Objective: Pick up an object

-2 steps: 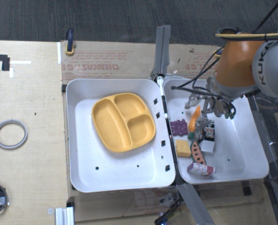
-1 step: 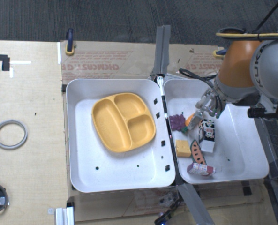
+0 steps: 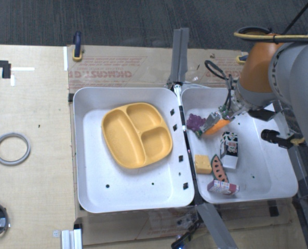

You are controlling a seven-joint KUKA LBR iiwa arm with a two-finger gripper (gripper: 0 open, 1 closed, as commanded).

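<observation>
Wooden bench (image 3: 29, 102) with two white bins. Left bin (image 3: 86, 180): yellow divided plate (image 3: 137, 135). Right bin (image 3: 263, 180): gripper (image 3: 224, 113), finger state indiscernible, above orange carrot (image 3: 217, 127); purple grapes (image 3: 196, 122), milk carton (image 3: 229, 149), cheese block (image 3: 203, 164) nearby. Dark carpet (image 3: 117, 9) behind.

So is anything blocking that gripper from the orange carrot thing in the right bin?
Nothing visible does. The gripper is right at the carrot, with the purple grapes just to its left, beside rather than in between.
</observation>
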